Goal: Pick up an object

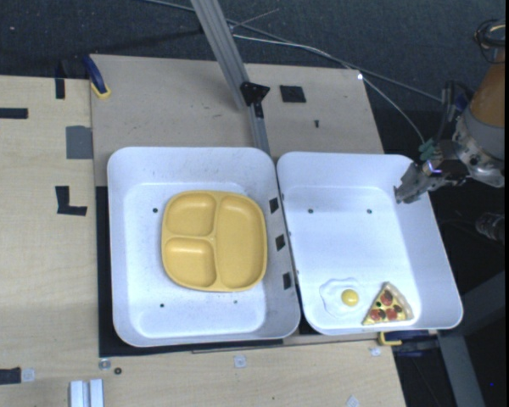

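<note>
Two bins (127,227), yellow plate (214,240), pizza slice (388,305)

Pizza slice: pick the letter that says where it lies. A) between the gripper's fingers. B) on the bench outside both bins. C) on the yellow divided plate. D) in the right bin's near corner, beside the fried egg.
D: the pizza slice lies on the floor of the right bin, in its near corner, just right of the fried egg.
</note>
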